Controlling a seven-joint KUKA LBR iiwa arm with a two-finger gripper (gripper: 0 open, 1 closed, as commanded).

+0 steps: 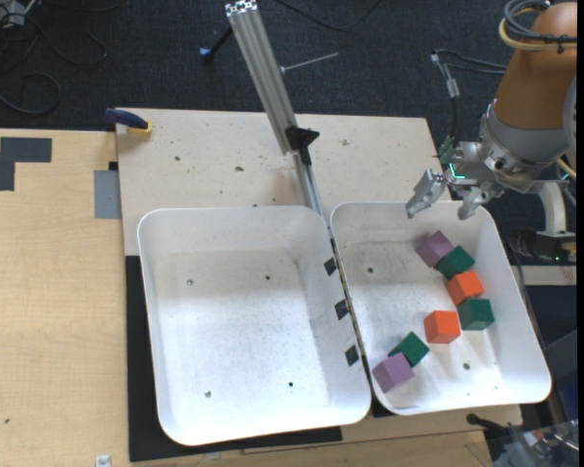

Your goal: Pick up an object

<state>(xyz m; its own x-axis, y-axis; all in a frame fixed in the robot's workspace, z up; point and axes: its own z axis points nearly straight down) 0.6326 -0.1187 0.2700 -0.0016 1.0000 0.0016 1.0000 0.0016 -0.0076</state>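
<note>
My gripper point(446, 200) hovers over the far edge of the right bin point(526, 382), fingers spread apart with nothing between them. Below it in that bin lie several small blocks: a purple block point(433, 249) touching a green block point(456, 262), then an orange block point(464, 286), another green block point(476, 313), and an orange block point(442, 326). Toward the bin's near left corner sit a green block point(409, 348) and a purple block point(392, 371). The nearest block to the gripper is the upper purple one.
The left bin point(175, 261) stands beside the right one, sharing a divider with black clips point(341, 309). A slanted metal rail point(269, 81) rises behind the bins. A blue-and-yellow clamp point(128, 121) sits at the bench's far left corner.
</note>
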